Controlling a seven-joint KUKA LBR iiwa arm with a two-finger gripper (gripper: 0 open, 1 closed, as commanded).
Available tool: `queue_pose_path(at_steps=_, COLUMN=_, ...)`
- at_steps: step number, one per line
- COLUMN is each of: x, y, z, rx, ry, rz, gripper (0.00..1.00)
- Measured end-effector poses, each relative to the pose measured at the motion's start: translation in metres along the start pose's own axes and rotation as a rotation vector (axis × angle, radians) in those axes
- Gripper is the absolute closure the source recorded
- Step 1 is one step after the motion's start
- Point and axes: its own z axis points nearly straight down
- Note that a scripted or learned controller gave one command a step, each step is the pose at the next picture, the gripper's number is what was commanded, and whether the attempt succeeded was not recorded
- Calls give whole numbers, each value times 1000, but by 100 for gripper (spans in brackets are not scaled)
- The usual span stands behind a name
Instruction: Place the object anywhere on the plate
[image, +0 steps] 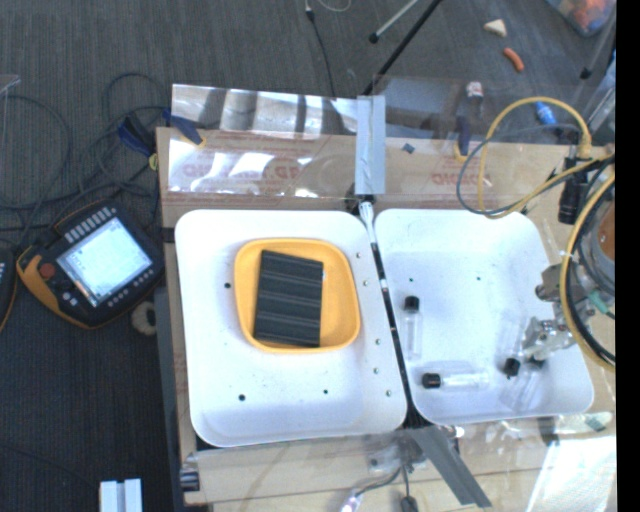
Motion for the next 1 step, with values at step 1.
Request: queue_pose_path(at_steps=1, x=0, y=0, z=0, rx=0, ry=0, rz=0, gripper=0)
